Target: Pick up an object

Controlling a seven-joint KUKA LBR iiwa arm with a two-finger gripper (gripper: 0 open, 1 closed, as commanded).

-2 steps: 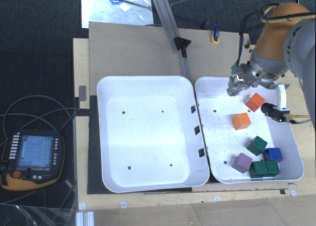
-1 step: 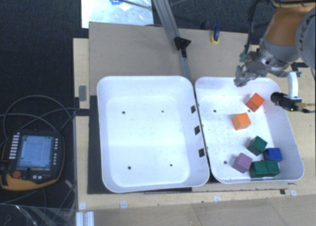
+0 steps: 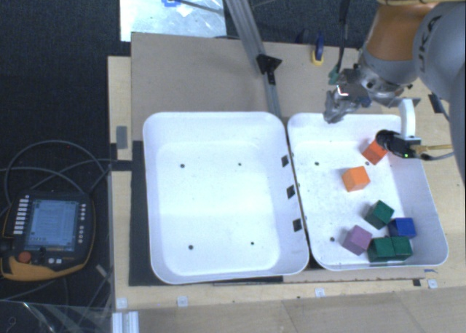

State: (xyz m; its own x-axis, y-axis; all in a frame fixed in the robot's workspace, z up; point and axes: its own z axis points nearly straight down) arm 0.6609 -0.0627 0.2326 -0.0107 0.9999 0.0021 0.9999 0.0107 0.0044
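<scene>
A long green block [image 3: 389, 249] lies closest to the viewer, against the near rim of the right bin [image 3: 313, 248], down and to the right of the orange cube [image 3: 355, 178] that sits about mid-bin. Touching its upper right corner is a blue block [image 3: 402, 227], also nearer than the orange cube and to its right. A purple block [image 3: 357, 239] lies just left of the long green block, almost straight towards the viewer from the orange cube. Between the orange cube and the blue block is a smaller green block [image 3: 379, 213], turned at an angle and near the cube's lower right. Just beyond the orange cube and a little to its right lies a darker orange block [image 3: 375, 152], tilted and apart from it. The gripper [image 3: 335, 111] hangs farther off, beyond the orange cube and slightly to its left, over the bin's far rim and well apart from every block; whether it is wide or narrow cannot be told from this angle. The grey arm [image 3: 408, 25] comes in from the upper right. The left bin [image 3: 156, 178] lies to the cube's left, edge to edge with the right bin.
</scene>
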